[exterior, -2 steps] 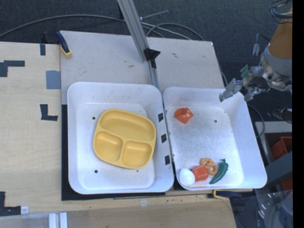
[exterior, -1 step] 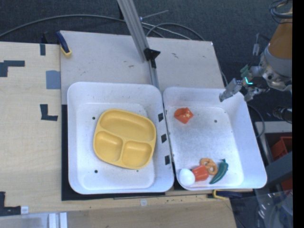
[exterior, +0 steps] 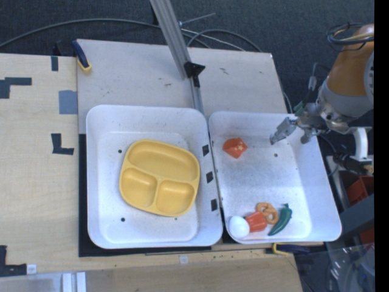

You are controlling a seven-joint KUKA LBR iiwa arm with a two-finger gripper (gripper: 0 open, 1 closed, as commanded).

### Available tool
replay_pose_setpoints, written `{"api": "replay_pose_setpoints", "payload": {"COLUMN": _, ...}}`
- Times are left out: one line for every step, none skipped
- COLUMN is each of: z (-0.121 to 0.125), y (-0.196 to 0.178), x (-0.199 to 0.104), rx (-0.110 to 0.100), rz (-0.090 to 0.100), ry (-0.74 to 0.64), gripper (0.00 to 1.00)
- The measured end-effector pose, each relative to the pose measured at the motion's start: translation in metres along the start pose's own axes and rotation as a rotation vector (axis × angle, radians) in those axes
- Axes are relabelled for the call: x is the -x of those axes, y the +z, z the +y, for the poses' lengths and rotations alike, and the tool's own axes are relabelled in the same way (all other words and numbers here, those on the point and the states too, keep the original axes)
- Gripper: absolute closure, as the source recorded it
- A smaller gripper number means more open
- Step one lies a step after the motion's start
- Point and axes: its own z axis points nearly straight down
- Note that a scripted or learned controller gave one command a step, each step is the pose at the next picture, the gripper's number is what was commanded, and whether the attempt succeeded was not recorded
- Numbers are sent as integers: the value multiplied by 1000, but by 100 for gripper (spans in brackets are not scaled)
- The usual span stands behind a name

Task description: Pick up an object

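Observation:
In the right bin (exterior: 316, 181), an orange-red block (exterior: 235, 148) lies near the back left. At the front sit a white egg (exterior: 239, 225), a red piece (exterior: 257, 221), a pretzel (exterior: 267, 210) and a green pepper (exterior: 281, 220), all close together. My gripper (exterior: 292, 131) hangs over the bin's back right part, well to the right of the orange-red block. Its fingers stand spread apart with nothing between them.
The left bin (exterior: 100, 163) holds a yellow divided plate (exterior: 160, 177). A grey metal rail (exterior: 173, 32) runs from the top down to the seam between the bins. Cables lie on the dark floor behind the bench.

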Motion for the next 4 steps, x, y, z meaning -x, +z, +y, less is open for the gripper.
{"api": "replay_pose_setpoints", "payload": {"z": 5, "y": 46, "x": 2, "rx": 2, "rz": -1, "ry": -1, "gripper": 0}}
{"api": "replay_pose_setpoints", "payload": {"z": 6, "y": 91, "x": -2, "rx": 2, "rz": 0, "ry": -1, "gripper": 0}}
{"api": "replay_pose_setpoints", "payload": {"z": 7, "y": 78, "x": -2, "rx": 6, "rz": -1, "ry": -2, "gripper": 100}}
{"api": "replay_pose_setpoints", "payload": {"z": 12, "y": 15, "x": 0, "rx": 13, "rz": -2, "ry": 0, "gripper": 100}}
